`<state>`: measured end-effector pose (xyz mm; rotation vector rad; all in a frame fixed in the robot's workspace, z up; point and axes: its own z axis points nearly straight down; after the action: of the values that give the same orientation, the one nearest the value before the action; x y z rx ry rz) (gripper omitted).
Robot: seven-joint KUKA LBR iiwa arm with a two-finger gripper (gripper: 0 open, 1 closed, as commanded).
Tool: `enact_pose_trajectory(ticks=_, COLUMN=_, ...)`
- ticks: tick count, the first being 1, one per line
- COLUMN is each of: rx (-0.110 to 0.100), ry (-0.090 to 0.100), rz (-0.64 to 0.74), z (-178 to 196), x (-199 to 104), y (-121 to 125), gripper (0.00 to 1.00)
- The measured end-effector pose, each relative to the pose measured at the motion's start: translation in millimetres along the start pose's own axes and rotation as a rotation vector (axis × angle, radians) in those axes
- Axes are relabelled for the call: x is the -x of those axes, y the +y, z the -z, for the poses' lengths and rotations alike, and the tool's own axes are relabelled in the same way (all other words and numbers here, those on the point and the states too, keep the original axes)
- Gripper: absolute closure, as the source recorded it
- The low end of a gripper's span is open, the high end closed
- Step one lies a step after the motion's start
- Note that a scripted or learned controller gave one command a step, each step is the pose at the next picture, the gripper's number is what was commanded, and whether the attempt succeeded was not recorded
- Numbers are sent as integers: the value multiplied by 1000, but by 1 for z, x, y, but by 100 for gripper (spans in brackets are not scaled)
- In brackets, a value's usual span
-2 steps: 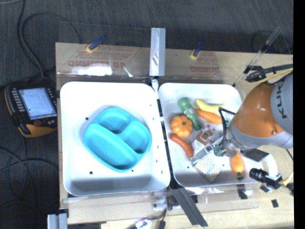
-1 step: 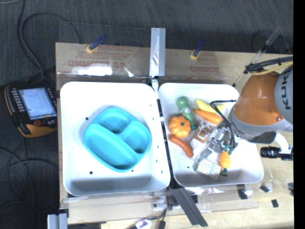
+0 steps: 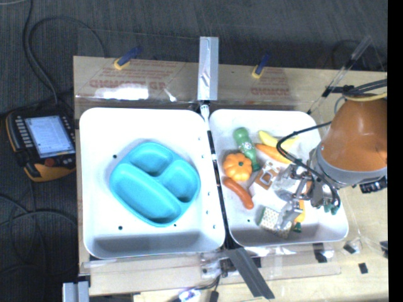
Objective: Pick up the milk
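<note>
Milk: small white carton [image 3: 267, 176] lying among the toys in the right bin [image 3: 327, 234], centre-right of the frame, beside the pumpkin [image 3: 238, 165] and above the red sausage [image 3: 239, 192].
Pincer: gripper [image 3: 291, 214] low in the same bin, lower right of the frame; whether it is wide or narrow I cannot tell.
Direction: carton sits up and to the left of the gripper, near but apart.
Long axis: seems to slant from upper right to lower left; hard to judge.
Left bin: blue tray [image 3: 155, 181], well apart.
</note>
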<state>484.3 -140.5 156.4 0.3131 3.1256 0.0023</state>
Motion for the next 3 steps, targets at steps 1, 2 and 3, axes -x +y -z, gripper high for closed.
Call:
enact_pose_trajectory(ticks=1, rx=0, ry=0, rz=-332, z=27, x=-15, y=75, gripper=0)
enact_pose_trajectory(ticks=2, rx=3, ry=-1, rz=-329, z=36, x=-14, y=77, gripper=100)
enact_pose_trajectory(ticks=3, rx=-3, ry=-2, rz=-586, z=176, x=-17, y=85, gripper=100)
